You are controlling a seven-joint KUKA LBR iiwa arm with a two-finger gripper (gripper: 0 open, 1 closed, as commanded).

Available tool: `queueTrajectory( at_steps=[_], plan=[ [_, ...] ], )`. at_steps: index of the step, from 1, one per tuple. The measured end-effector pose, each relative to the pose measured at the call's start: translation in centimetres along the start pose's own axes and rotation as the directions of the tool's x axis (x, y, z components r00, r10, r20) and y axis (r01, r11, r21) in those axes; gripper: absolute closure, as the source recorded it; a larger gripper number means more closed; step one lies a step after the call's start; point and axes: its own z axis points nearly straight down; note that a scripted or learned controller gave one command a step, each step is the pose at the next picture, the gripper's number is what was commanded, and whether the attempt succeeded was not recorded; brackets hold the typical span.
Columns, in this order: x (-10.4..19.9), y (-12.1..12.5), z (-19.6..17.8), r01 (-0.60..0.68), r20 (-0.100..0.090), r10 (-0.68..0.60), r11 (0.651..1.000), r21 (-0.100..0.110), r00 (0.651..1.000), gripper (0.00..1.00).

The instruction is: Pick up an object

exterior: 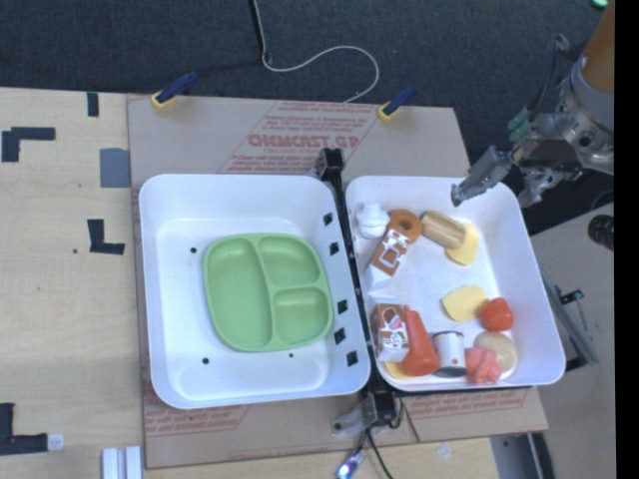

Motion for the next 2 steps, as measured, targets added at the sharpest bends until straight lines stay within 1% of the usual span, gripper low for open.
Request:
queueTrajectory(
  at_steps=[1, 2],
  plan=[
    [-0.4, 0.2, -0.6, -0.006, 0.003, 0.006, 1.0, 0.005, 1.0, 1.0],
    [4.1, -3.0, 10.6, -0.005, 0.0, 0.005, 1.0, 0.019, 1.0, 1.0]
  ],
)
